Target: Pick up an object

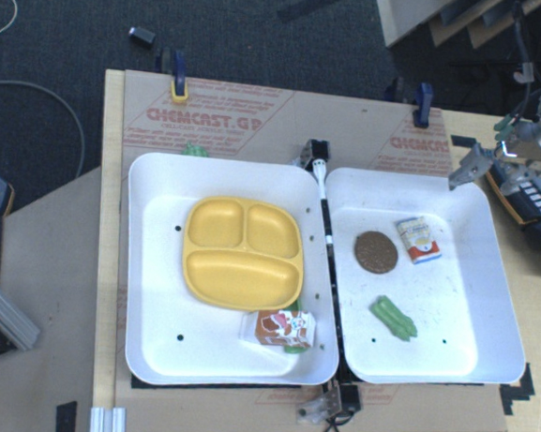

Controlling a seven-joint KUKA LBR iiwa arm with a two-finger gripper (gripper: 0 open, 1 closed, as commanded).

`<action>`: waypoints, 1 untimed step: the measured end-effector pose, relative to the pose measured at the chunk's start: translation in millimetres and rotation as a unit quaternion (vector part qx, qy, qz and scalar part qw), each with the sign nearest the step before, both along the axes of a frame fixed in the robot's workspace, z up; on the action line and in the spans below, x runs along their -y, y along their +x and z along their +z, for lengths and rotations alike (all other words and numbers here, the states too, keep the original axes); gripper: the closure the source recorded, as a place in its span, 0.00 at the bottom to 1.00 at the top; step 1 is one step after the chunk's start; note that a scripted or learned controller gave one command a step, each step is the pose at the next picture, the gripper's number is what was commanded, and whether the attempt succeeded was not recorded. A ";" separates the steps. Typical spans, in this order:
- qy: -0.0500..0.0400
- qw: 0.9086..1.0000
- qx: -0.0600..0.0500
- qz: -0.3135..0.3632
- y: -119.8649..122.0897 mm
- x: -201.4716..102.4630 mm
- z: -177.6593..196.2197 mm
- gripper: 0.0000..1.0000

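The right bin (489, 305) holds a round brown patty (376, 252), a small white and red carton (418, 239) and a green pod-shaped toy (393, 318). In the left bin (148, 275) lie a yellow divided plate (244, 253) and a brown and white snack packet (282, 329) at the plate's front right corner. My gripper (467, 169) hangs above the right bin's far right corner, well clear of every object, and nothing shows in it.
Both bins rest on a cardboard sheet (260, 115) held by two blue clamps (179, 73) at its far edge. A black divider strip (325, 234) runs between the bins. Cables and equipment crowd the far right.
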State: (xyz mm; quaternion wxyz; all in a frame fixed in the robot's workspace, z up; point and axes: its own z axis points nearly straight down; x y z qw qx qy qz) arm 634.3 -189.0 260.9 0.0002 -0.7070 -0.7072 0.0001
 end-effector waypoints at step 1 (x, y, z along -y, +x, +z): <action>-0.001 1.000 0.002 0.001 0.6 0.1 10.7 1.00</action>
